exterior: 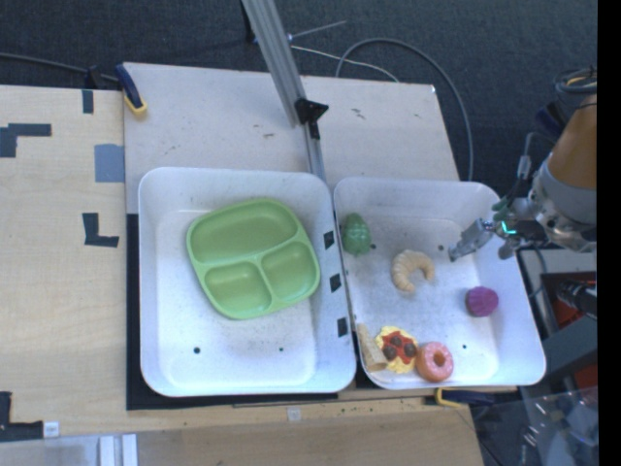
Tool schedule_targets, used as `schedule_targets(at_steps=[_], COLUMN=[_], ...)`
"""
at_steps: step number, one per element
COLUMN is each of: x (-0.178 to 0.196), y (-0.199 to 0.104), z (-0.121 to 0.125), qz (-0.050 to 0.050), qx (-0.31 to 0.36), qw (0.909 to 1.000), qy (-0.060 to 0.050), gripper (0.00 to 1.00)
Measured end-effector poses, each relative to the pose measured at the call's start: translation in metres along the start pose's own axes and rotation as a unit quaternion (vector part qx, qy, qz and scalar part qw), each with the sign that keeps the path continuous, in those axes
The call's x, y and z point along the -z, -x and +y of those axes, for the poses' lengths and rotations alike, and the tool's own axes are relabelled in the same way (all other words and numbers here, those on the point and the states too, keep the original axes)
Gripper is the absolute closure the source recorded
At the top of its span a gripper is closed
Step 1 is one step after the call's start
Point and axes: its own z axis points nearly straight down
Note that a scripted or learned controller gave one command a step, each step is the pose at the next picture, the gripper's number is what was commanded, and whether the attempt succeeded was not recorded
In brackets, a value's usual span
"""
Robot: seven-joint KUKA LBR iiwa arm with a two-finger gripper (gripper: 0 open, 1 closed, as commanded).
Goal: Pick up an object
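Two white bins sit side by side on the bench. The left bin (pixel 165 348) holds one green divided plate (pixel 253 256). The right bin (pixel 514 343) holds five things: one green ball (pixel 356 233) near its left wall, one croissant (pixel 412 269) in the middle, one pizza slice (pixel 389 348) and one pink doughnut (pixel 434 361) touching along the front, and one purple ball (pixel 481 301) toward the right. The gripper (pixel 485 241) hovers above the bin's right side, fingers spread apart, gripping nothing.
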Motion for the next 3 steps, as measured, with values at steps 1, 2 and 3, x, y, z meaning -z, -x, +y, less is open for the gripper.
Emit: schedule_targets(at_steps=[1, 2, 3], x=[-0.058, -0.120, -0.127], y=[0.006, 0.009, 0.009], z=[-0.008, -0.015, -0.015], qz=[0.000, 0.000, -0.001], qx=[-0.001, -0.001, 0.000], qw=[1.0000, 1.0000, 1.0000], qy=[-0.003, -0.003, 0.000], gripper=[0.00, 0.00, 0.00])
